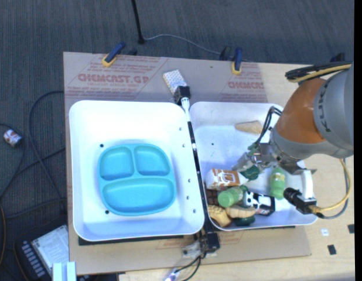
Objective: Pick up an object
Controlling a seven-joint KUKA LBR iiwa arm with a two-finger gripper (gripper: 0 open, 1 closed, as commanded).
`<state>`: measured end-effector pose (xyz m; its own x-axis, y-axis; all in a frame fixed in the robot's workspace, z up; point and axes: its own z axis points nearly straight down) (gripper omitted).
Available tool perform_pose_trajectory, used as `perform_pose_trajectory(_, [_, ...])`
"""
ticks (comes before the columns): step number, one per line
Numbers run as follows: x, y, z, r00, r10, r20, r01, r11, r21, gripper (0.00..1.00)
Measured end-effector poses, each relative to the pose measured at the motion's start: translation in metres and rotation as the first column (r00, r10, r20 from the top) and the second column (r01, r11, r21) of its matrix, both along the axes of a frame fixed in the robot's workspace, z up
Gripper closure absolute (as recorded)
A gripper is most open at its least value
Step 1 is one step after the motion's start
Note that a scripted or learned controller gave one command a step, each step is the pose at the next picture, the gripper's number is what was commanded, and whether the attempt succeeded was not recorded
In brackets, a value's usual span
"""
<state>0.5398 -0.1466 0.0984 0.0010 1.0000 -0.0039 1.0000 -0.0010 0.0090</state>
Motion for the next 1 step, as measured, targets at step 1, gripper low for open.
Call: perform_pose_trajectory(1, [0.0292, 0.0591, 0.1126, 1.000, 0.003, -0.007, -0.003, 1.000, 0.004, 1.00])
